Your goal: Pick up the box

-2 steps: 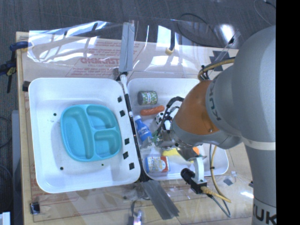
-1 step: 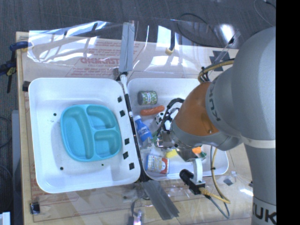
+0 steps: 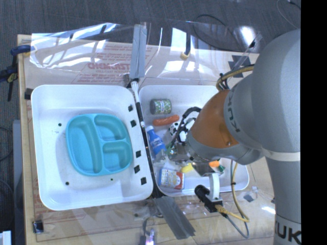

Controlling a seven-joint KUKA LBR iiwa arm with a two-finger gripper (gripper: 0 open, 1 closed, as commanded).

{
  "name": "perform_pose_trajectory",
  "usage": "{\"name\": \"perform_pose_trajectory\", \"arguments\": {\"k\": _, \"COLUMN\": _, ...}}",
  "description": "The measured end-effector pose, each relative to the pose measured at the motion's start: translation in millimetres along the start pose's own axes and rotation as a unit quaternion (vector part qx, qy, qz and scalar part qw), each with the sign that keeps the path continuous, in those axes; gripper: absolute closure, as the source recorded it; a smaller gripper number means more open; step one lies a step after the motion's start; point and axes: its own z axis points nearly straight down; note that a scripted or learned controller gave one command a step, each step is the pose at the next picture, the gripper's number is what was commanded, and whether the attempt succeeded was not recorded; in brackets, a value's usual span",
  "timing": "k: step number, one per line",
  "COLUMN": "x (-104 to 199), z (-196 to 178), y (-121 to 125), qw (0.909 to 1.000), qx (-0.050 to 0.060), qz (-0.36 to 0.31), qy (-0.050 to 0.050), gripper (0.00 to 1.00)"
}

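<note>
The box [image 3: 171,178] is a small white carton with a red and green label. It lies flat near the front edge of the right bin [image 3: 204,93]. My gripper [image 3: 175,148] is low in the middle of that bin, mostly hidden under the orange-banded wrist [image 3: 214,131]. It sits just behind and slightly right of the box, close to a blue bottle [image 3: 155,142]. Nothing can be seen held in it.
A green can [image 3: 161,106] and an orange sausage-shaped item [image 3: 166,120] lie at the back of the right bin. A small yellow piece [image 3: 187,168] lies beside the box. The left bin [image 3: 46,111] holds a blue divided plate [image 3: 99,143]. The arm body covers the right bin's right half.
</note>
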Motion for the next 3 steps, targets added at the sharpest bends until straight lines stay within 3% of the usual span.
{"name": "perform_pose_trajectory", "arguments": {"k": 3, "x": 6.1, "z": 0.1, "y": -1.9, "qw": 0.9986, "qx": 0.0, "qz": 0.053, "qy": -0.004, "gripper": 0.0}}
